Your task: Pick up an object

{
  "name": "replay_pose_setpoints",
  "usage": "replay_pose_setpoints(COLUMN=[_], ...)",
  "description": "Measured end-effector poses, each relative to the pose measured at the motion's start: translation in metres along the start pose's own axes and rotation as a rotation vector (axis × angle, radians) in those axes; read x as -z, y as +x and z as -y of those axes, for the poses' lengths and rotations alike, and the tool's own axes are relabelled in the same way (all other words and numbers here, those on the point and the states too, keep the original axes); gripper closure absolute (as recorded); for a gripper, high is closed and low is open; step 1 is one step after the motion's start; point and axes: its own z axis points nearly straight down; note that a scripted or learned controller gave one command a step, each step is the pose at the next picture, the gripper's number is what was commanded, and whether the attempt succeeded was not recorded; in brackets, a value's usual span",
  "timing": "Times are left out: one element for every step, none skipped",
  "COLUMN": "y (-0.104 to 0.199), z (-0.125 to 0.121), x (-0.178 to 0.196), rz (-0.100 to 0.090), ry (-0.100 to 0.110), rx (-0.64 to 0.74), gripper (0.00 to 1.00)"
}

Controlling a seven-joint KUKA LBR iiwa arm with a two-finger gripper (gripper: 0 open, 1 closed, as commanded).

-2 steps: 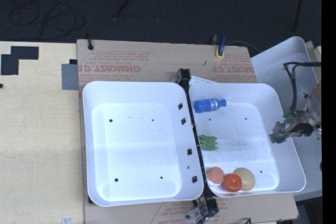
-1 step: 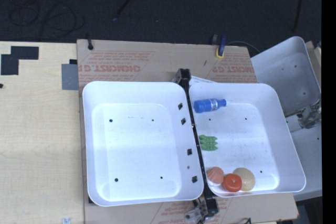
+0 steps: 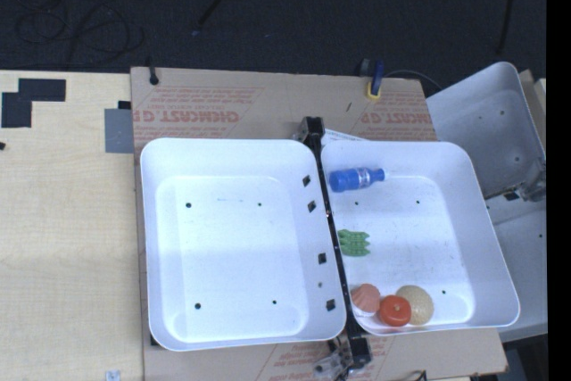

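At centre-right of the frame, in the right-hand shallow white bin [image 3: 433, 236], aim for the isolated blue plastic bottle [image 3: 355, 179], closing across its width; cannot tell the gripper's opening.

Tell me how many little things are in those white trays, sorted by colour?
Blue: 1, the bottle
Green: 1, the small green piece
Pink: 1, the pink round piece
Red: 1, the red round piece
Cream: 1, the cream round piece
Total: 5, all in the right bin
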Motion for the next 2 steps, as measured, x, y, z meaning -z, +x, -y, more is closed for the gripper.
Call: replay_pose_setpoints(y=[0.001,-0.001], z=[-0.003,0.014], x=[-0.108,0.004], rz=[-0.005,0.002], ry=[0.013,-0.006], rx=[-0.002,-0.001], gripper=[1.00,1.00])
